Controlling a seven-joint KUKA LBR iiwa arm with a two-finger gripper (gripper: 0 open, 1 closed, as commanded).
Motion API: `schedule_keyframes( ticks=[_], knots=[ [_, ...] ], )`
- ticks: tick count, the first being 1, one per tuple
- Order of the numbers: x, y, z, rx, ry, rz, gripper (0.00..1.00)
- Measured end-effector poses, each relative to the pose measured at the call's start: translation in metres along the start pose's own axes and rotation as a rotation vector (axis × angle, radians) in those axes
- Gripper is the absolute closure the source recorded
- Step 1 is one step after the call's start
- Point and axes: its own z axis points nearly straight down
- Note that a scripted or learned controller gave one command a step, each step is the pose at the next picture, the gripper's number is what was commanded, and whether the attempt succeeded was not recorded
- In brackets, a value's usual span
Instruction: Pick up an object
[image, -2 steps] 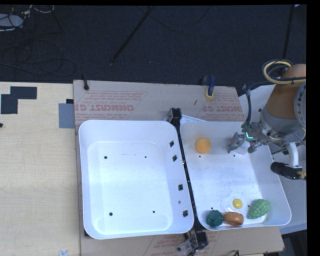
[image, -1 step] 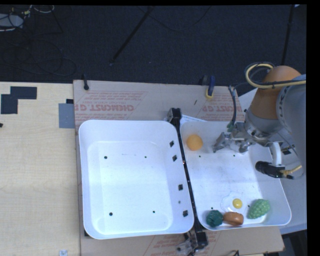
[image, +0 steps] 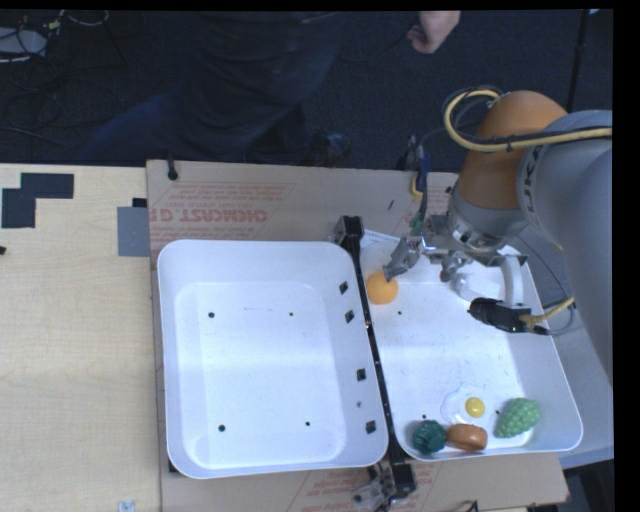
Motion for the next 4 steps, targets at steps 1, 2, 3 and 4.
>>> schedule_keyframes(
  ticks=[1,2,3,4],
  knots=[
    [-0.005,-0.002,-0.006,0.007,-0.002,0.004,1.00],
    [0.066,-0.001,-0.044,0.003,-0.002,0.002,1.00],
    [0.059,0.000,-0.089,0.002,-0.003,0.006,1.00],
    [0.103,-0.001,-0.091,0.006,-0.002,0.005,1.00]
  ],
)
